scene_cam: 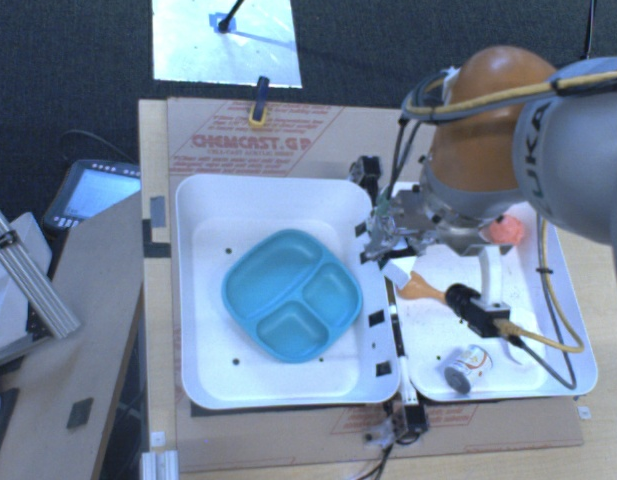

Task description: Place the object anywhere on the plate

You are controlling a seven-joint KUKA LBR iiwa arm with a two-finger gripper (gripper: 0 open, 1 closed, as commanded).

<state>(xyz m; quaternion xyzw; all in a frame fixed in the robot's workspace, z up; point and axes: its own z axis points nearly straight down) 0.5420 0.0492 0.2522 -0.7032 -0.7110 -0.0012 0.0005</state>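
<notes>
Cardboard point(250, 140) lines the bench beneath two white bins. One blue three-compartment plate point(291, 294) lies in the left bin point(203, 218). The right bin point(563, 353) holds one wooden brush point(428, 289), one pink object point(506, 231) and one small metal cylinder point(466, 365). The gripper point(388, 230) hangs over the divide between them.

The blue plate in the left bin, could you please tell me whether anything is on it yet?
Empty: the blue plate shows all three compartments bare, lying flat in the left bin.
</notes>
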